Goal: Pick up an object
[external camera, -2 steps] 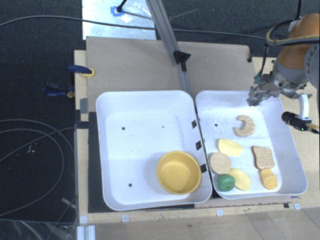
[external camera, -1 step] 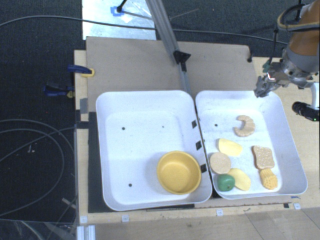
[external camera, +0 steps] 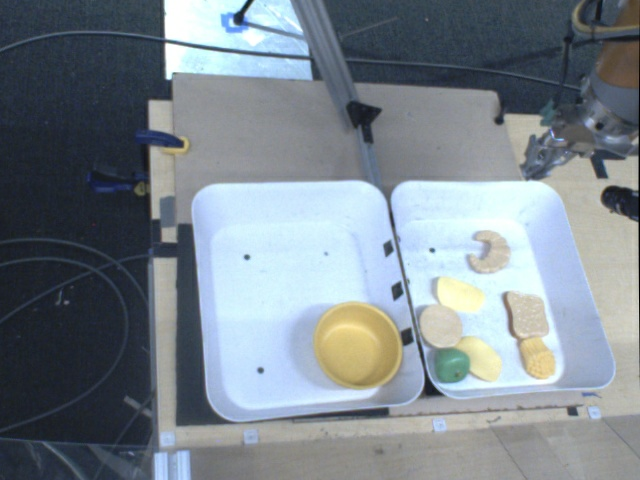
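My gripper [external camera: 541, 161] hangs above the bench just beyond the right bin's [external camera: 570, 228] back right corner, open, with nothing between its fingers. Inside that bin lie several food pieces: a curved tan pastry [external camera: 490, 251], a pale yellow wedge [external camera: 459, 294], a round beige disc [external camera: 440, 326], a green piece [external camera: 453, 365], a yellow piece [external camera: 484, 359], a slice of toast [external camera: 526, 315] and a small orange waffle-like piece [external camera: 538, 358]. A yellow bowl [external camera: 358, 343] sits upright in the left bin [external camera: 270, 258], near its front right corner.
A slanted metal pole [external camera: 330, 48] crosses the bench from the top and ends at a black clamp [external camera: 362, 116] behind the bins. Blue and yellow clamps [external camera: 150, 158] grip the bench's left edge. Cables lie on the dark floor at left.
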You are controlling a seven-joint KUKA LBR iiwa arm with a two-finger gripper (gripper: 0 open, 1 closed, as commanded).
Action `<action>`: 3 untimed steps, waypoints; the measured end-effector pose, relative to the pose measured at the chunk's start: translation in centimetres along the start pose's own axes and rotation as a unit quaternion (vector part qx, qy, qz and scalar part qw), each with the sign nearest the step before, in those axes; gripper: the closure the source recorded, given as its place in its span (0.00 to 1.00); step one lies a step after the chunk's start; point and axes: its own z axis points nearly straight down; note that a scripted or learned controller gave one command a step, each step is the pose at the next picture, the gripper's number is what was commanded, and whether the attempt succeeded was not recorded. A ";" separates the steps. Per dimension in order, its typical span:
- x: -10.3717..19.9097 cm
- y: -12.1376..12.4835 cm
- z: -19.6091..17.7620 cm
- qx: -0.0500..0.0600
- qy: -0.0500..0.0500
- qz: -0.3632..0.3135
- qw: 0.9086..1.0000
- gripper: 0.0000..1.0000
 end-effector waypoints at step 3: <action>17.2 0.0 0.1 0.002 0.002 -0.001 1.000 1.00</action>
